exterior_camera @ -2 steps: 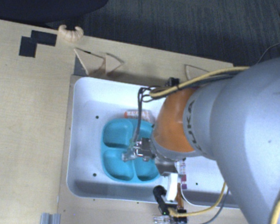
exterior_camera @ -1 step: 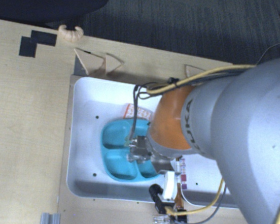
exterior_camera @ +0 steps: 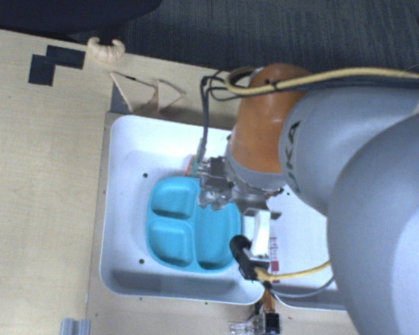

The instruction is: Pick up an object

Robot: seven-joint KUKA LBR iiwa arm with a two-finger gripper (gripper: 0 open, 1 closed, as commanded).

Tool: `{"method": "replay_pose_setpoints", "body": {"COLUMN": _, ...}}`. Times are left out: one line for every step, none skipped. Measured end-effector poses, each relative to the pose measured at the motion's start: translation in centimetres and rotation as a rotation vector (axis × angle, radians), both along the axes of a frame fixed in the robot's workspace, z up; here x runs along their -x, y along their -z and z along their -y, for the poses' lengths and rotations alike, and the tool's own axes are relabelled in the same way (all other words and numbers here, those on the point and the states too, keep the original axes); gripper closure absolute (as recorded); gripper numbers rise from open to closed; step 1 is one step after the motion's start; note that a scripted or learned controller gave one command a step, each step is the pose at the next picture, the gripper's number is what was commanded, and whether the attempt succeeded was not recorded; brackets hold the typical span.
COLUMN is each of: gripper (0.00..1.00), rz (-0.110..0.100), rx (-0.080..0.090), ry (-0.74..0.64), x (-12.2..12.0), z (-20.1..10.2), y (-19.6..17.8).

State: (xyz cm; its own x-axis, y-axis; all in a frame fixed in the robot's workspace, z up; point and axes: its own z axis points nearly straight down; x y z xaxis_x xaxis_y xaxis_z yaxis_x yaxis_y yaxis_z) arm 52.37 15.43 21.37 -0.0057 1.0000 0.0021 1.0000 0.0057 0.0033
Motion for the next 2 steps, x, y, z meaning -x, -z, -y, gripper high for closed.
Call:
{"method": "replay_pose_setpoints", "body": {"gripper": 1.00, "rz": 0.001, "rx": 0.001, "ry": -0.001, "x": -5.9, "z": -0.5, "y": -7.1}}
{"method": "replay_pose_setpoints", "body": {"gripper": 1.00, "rz": -0.005, "rx": 0.002, "ry": -0.002, "x": -5.0, "z": -4.9, "y": 2.5}}
